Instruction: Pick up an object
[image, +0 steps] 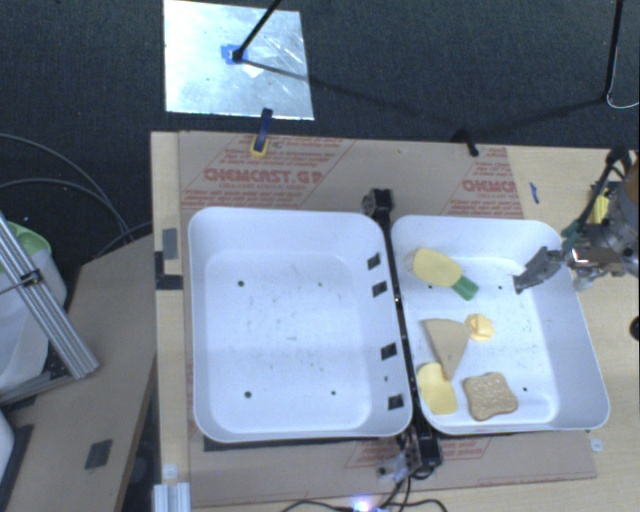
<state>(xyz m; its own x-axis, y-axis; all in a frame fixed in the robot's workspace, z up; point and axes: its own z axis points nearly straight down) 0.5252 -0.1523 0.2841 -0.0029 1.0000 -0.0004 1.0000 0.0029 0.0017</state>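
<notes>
Camera view: the grey two-finger gripper (535, 268) hangs over the right shallow white bin (575, 330) near its right rim; whether its jaws are open or closed cannot be told. A yellow block with a green end (440, 269), a tan wedge (446, 344), a small yellow lump (480, 326), a yellow piece (436, 389) and a brown toast-like slice (489, 395) crowd the bin's left and front. The left white bin (210, 300) adjoins it.

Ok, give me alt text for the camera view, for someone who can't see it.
The gripper hangs over the right bin's far right side, holding nothing visible. That bin holds a yellow piece with a green end, a tan wedge, a small yellow lump, another yellow piece and a toast slice; the left bin sits beside it.
</notes>
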